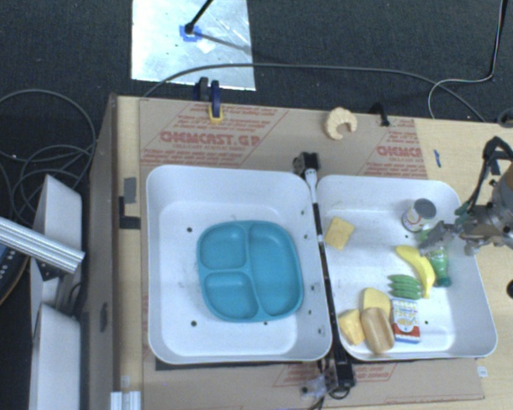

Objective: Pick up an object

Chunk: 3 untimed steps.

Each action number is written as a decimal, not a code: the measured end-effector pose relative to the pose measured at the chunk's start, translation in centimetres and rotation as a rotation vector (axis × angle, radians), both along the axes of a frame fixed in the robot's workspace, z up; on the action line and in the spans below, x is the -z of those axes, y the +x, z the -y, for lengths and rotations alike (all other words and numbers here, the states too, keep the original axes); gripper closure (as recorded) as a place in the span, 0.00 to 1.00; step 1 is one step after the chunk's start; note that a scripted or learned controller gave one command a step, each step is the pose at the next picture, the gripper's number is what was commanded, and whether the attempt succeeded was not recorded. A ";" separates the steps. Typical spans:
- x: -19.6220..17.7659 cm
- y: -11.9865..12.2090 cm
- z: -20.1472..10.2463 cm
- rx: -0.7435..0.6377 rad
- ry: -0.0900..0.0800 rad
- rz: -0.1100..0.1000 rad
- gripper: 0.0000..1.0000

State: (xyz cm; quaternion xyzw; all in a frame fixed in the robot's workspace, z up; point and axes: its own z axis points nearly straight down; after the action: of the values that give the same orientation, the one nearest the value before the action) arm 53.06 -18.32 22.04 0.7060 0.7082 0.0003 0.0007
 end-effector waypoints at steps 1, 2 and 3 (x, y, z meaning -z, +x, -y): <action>9.5 1.5 2.3 0.002 0.001 -0.002 0.00; 12.4 0.6 2.3 0.002 0.000 0.000 0.00; 11.3 0.7 2.4 0.002 -0.001 0.003 1.00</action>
State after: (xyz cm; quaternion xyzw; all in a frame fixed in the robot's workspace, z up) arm 53.72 -20.70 10.78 0.7066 0.7076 0.0008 0.0021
